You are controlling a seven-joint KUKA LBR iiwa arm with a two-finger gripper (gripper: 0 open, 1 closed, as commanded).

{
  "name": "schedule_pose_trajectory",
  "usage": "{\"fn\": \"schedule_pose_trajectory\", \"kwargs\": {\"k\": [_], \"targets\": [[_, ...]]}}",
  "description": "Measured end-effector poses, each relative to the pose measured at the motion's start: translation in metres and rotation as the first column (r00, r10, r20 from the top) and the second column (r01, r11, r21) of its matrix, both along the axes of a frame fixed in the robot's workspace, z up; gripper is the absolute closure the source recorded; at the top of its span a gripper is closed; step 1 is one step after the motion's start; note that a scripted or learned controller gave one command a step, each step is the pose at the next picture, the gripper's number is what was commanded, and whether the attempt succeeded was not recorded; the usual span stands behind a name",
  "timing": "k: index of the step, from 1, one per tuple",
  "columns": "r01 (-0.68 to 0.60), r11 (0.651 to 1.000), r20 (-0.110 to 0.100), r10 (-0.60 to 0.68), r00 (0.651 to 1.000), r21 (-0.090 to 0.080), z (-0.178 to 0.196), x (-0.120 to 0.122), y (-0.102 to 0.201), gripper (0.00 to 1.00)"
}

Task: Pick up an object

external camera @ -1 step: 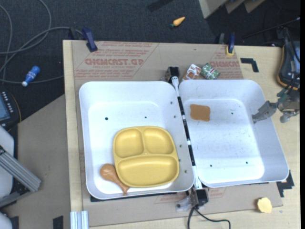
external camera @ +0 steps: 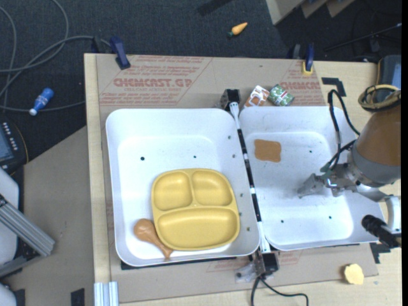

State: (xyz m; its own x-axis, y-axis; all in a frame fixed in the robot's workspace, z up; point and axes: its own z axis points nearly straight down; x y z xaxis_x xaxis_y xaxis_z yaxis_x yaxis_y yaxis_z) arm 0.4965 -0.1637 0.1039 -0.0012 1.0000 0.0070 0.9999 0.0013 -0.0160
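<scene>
The pincer, whose spread I cannot tell, hangs below-right of the brown slice; it may grab nothing.

Yellow divided plate in left bin (brown patch in right), tool low.

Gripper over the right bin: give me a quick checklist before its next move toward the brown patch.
1. Target visible: brown flat piece lies unobstructed in the right bin: ok.
2. Gripper over target: it sits off toward the bin's middle, apart from the piece: not ok.
3. Finger opening: cannot tell.
4. Anything held: nothing seen between the fingers: ok.
5. Yellow divided plate and tan drumstick are in the left bin, away from the path: ok.
</scene>
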Motion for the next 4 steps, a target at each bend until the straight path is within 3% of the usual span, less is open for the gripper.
{"fn": "schedule_pose_trajectory", "kwargs": {"k": [1,2,3,4], "targets": [[-0.014,1.0,0.027,0.014,1.0,-0.003,0.092,0.042,0.117,0.0],[0.006,1.0,0.012,-0.006,1.0,-0.009,-0.025,0.063,0.051,0.0],[-0.002,1.0,0.032,0.002,0.999,-0.012,0.049,0.174,0.023,0.0],[-0.001,1.0,0.012,0.001,1.0,-0.005,-0.012,0.169,0.053,0.0]]}}
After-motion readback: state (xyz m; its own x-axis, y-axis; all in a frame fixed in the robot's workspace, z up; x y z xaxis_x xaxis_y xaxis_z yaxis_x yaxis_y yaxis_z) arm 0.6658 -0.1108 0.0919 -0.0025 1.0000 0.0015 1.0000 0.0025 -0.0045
